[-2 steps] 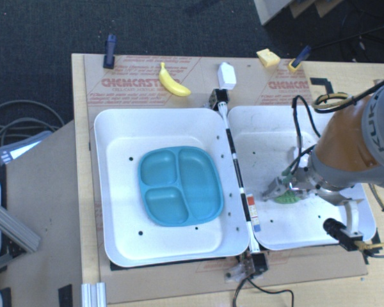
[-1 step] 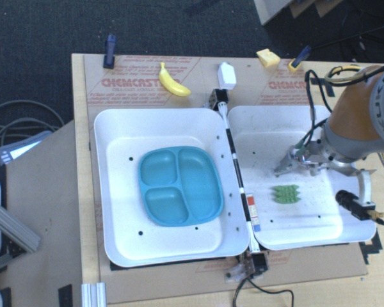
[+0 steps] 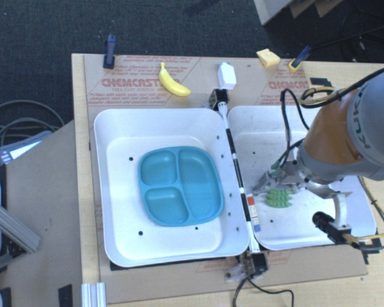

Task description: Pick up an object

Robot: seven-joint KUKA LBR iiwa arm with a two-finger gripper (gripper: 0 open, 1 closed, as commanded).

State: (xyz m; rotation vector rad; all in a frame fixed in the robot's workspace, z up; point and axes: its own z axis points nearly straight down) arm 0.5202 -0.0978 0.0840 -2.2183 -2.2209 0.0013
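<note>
A small green studded object (image 3: 279,199) lies in the right bin (image 3: 256,133), close to its left wall. My gripper (image 3: 273,180) hangs low over that bin, just above and slightly left of the green object, at the end of the grey arm with the orange band (image 3: 329,133) that comes in from the right. The wrist hides the space between the gripper's tips, and nothing visibly hangs from it. The green object rests on the bin floor.
A blue divided plate (image 3: 179,185) lies in the left bin (image 3: 115,139). On the bench behind the bins are a banana (image 3: 173,82), a white piece (image 3: 227,75), a yellow block (image 3: 267,57) and a blue clip (image 3: 109,50).
</note>
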